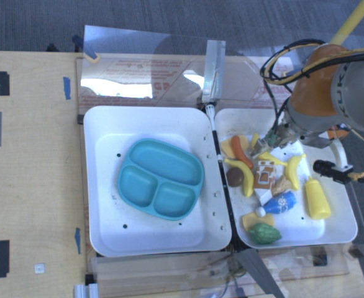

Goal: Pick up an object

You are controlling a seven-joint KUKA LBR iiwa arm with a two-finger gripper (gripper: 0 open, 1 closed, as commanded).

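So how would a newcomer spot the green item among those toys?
Find the right white bin, the one crowded with toy food. Go to its near edge, at the bottom of the pile. The green leafy lump sits there below the blue bottle, the only green piece.

Toy foods [266, 179] jumbled in right bin [340, 228], yellow bottle [317, 198] lying flat

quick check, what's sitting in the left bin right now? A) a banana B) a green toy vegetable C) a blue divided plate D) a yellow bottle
C: the blue divided plate lies alone in the left bin, while the yellow bottle, green toy vegetable and banana all lie in the right bin.
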